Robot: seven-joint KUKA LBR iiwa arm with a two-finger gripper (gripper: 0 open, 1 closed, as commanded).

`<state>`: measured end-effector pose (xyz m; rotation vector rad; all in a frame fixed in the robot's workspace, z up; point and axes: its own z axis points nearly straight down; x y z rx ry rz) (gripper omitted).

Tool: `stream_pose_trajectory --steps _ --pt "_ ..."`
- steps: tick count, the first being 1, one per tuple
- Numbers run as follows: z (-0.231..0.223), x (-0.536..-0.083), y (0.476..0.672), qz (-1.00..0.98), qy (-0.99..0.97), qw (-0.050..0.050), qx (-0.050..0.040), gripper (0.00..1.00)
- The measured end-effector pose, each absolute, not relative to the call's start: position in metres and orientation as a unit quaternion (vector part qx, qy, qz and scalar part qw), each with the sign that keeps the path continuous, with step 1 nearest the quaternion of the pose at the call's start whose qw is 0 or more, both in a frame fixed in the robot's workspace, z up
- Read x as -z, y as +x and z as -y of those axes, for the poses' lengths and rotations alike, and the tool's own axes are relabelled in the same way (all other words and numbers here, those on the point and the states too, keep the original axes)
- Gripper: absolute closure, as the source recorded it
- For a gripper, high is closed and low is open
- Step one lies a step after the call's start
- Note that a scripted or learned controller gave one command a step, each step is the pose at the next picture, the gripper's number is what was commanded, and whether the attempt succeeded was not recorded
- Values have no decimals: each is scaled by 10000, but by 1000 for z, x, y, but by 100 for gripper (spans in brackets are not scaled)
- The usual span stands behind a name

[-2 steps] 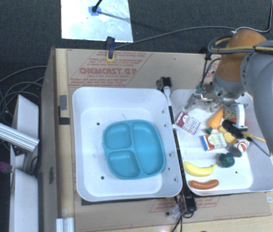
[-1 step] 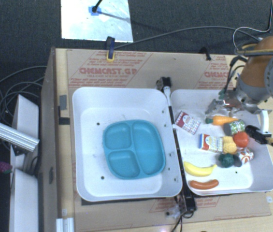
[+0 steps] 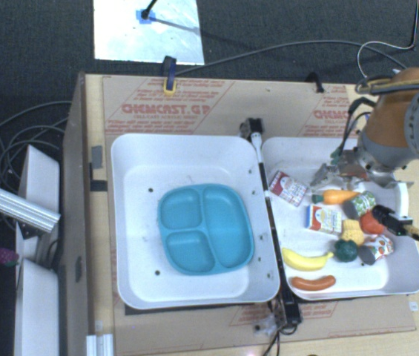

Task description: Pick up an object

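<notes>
Pick not yet made: toys lie in the right bin [image 3: 409, 273].
The gripper [image 3: 342, 170] hangs above the carrot [image 3: 337, 196] at the far side; whether it is clenched or released, I cannot tell.

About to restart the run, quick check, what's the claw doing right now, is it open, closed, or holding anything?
Claw: cannot be told; it sits low over the right bin, just above the toy carrot.
</notes>
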<state>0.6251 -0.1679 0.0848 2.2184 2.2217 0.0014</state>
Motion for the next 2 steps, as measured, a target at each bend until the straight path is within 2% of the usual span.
stream_pose_trajectory --steps 1,2 --pt "123 -84 598 -7083 7059 3 -6 0" --pt "123 -84 566 -7075 7067 3 -3 0"
